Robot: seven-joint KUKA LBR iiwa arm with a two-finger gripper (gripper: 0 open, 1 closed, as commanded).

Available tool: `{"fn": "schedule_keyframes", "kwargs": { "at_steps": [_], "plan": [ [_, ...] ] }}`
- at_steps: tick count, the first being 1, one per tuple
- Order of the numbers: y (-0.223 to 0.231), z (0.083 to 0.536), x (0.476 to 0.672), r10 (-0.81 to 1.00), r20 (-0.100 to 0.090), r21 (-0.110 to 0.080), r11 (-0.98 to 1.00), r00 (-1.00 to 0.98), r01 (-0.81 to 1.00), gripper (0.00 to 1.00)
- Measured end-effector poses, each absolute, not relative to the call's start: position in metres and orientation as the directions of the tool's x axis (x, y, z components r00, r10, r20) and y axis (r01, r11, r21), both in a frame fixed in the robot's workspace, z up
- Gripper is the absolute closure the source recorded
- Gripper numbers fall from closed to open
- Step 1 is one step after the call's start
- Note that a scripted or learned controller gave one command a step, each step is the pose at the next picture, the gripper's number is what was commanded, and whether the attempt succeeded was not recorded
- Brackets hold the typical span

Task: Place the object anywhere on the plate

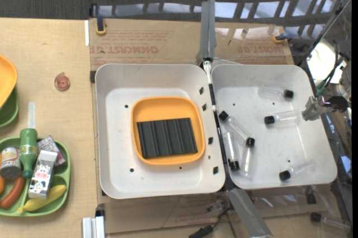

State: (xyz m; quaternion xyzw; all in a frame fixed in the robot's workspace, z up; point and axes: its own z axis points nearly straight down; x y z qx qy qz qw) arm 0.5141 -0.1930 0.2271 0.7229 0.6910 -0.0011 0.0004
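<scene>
While my gripper (313, 110) hangs at the right bin's (313, 169) right edge, can't tell how it's set. Clear black-capped tubes (238, 129) lie scattered in that bin. Over in the left bin (112, 175), the orange plate (168, 108) holds a dark ridged block (168, 138).

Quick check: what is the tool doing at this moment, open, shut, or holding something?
Tool: at the right bin's right edge, above the clear vials; open or shut cannot be told, and nothing is seen held.
</scene>
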Motion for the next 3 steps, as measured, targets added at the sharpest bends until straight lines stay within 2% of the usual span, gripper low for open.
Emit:
{"fn": "schedule_keyframes", "kwargs": {
  "at_steps": [1, 2, 3],
  "plan": [
    [-0.194, 0.233, 0.571, 0.981, -0.002, -0.001, 0.196, -0.196, 0.981, 1.0],
    [-0.222, 0.237, 0.624, 0.932, -0.003, 0.0, 0.362, -0.362, 0.932, 1.0],
    [-0.221, 0.263, 0.66, 0.748, -0.006, 0.002, 0.664, -0.664, 0.748, 1.0]
  ]
}}
